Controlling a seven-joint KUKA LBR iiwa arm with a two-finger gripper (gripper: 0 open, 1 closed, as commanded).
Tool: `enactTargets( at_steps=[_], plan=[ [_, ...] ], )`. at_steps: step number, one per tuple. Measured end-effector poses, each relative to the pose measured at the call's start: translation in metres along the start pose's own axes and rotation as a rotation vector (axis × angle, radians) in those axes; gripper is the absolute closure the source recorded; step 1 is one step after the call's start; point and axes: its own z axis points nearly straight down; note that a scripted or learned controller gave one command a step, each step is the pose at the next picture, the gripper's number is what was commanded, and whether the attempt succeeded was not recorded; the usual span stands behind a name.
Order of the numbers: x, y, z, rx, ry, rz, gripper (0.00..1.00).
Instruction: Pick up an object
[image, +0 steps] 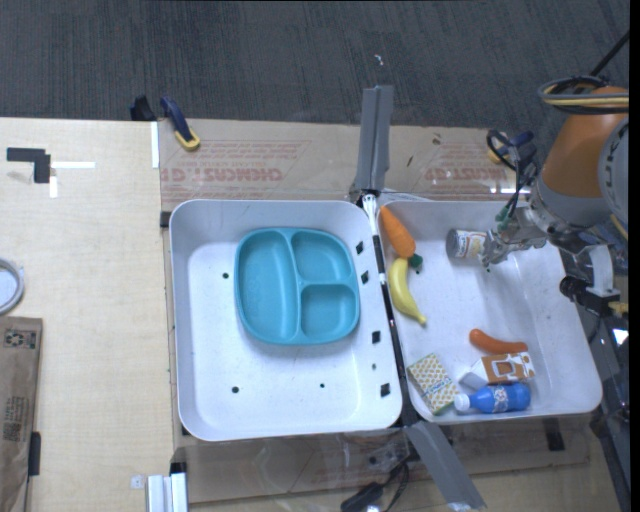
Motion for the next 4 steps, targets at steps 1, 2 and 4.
enactTargets(
  at_steps=[1, 2, 4],
  plan=[
    [0.0, 0.0, 0.0, 0.0, 0.0, 0.0, 0.0],
    [0.0, 0.0, 0.0, 0.0, 0.0, 0.0, 0.0],
    [0.051, 0.031, 0.012, 0.001, 0.001, 0.023, 0.0]
  ],
)
